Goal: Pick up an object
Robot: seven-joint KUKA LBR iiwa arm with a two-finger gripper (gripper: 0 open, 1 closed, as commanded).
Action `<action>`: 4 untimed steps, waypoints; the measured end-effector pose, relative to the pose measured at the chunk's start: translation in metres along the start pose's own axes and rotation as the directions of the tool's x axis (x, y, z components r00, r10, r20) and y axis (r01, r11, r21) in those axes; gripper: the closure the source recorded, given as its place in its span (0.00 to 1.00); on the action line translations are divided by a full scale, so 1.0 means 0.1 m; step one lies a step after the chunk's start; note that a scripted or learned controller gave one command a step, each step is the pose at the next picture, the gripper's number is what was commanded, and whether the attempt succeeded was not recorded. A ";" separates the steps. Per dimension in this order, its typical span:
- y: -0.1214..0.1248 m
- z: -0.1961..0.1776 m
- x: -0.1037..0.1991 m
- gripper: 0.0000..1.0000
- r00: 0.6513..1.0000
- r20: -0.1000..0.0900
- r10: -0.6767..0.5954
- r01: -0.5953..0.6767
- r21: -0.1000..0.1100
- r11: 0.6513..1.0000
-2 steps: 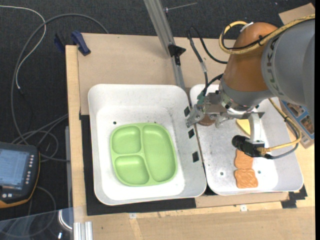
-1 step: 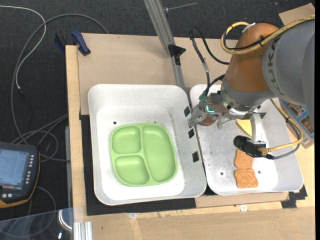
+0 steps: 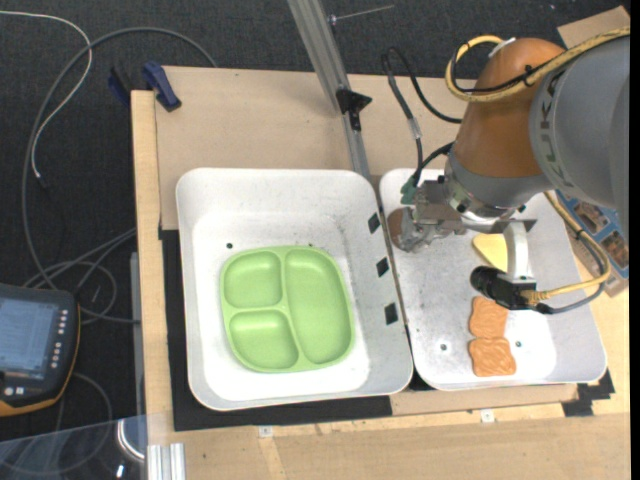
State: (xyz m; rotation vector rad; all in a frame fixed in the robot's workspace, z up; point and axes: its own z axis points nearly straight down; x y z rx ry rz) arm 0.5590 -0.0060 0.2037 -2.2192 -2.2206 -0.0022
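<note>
1. We see the gripper (image 3: 425,220) low at the right bin's (image 3: 560,368) left wall; whether it is open or closed, we cannot tell.
2. We fear it descends well apart from everything and grasps nothing.
3. The orange waffle-like pieces (image 3: 490,336) lie flat near the front; a yellow piece (image 3: 492,248) sits beside the wrist.

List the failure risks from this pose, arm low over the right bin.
1. The hand sits close to the right bin's left wall, near a brownish item at the edge; a descent there may clip the wall.
2. The orange waffle pieces lie flat and side by side, so a grab could slip or nudge both.
3. The yellow piece is partly hidden under the arm, so a blind grab there could miss.
</note>
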 end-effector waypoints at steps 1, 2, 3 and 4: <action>0.48 -1.41 0.39 1.00 1.000 0.001 -0.004 0.004 -0.012 1.000; 0.04 -2.04 -0.22 1.00 1.000 0.005 0.007 -0.007 -0.010 1.000; -0.12 -2.74 -0.91 1.00 1.000 0.007 0.008 -0.008 -0.011 1.000; -0.13 -3.44 -1.74 1.00 1.000 0.009 0.009 -0.009 -0.010 1.000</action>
